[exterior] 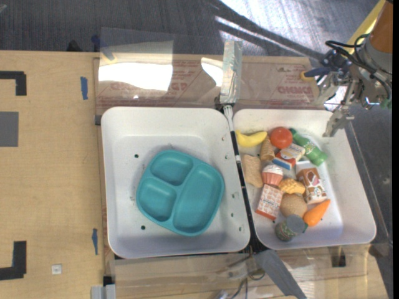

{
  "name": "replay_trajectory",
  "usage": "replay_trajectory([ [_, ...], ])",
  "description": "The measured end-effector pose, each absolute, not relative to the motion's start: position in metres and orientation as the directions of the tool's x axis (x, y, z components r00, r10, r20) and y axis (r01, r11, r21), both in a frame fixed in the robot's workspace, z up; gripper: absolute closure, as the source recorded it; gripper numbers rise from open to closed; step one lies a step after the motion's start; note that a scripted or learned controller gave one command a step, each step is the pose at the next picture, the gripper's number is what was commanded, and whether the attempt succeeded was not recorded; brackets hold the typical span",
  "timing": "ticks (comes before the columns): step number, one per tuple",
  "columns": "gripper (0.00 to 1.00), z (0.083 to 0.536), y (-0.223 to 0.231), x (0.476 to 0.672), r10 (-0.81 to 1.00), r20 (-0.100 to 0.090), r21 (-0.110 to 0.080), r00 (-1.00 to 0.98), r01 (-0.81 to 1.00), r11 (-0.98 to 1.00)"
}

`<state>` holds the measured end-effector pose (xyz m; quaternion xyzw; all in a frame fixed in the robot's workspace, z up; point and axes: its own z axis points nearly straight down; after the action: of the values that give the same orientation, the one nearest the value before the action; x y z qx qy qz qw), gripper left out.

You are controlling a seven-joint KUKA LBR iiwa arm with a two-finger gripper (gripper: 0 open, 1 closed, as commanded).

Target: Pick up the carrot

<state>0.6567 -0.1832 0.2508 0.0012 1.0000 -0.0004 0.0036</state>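
Nearest the camera, along the bottom of the frame, runs the front edge of the worktop [50, 167], with the carrot [316, 212] just behind it in the lower right corner of the right bin [360, 223], its orange body lying tilted against a brown rounded piece [292, 205] and just above a small grey can [287, 230]. Up in the upper right of the frame the jaws [338, 122] hang over the bin's far right rim; whether they are spread or closed cannot be told from this angle, and nothing is seen held between them. Outward from there, the heap of play food fills the middle of the bin: a banana [250, 139], a tomato [281, 136], a green bottle [310, 149] and a small red carton [269, 202]. The left bin [115, 185] carries a teal divided plate [180, 192]. By my reading the approach is only beginning: the arm needs to travel toward the frame's bottom, line up across the carrot's narrow width, then descend clear of the brown piece.
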Motion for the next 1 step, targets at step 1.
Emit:
replay_trajectory([
  [1,0.0,0.1195,-0.1494,0.5772,0.279,0.002,0.001,-0.96,0.279,0.96],
])
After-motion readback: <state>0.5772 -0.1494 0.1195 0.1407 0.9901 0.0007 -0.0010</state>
